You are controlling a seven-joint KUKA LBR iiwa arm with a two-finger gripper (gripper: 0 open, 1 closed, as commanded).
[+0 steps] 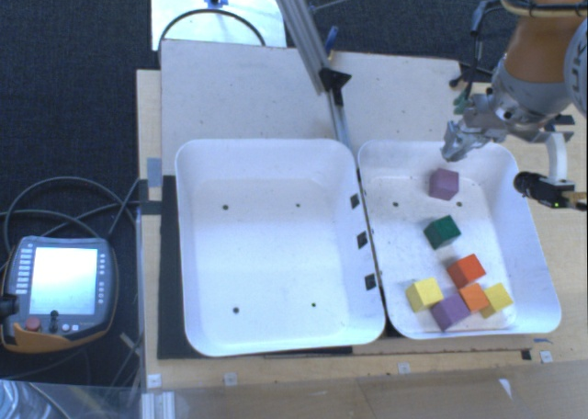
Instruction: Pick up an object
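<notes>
Inside glossy white right bin [528, 252], matte coloured cubes [459, 288], metal gripper [455, 152] above

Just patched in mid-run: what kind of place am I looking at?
Likely a robotics lab test bench: two white bins on a board, coloured blocks as practice objects, and a teach pendant on dark carpet beside it.

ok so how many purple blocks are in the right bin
2. One purple block lies near the far end of the right bin, just below the gripper; the other purple block sits in the near cluster.
</notes>
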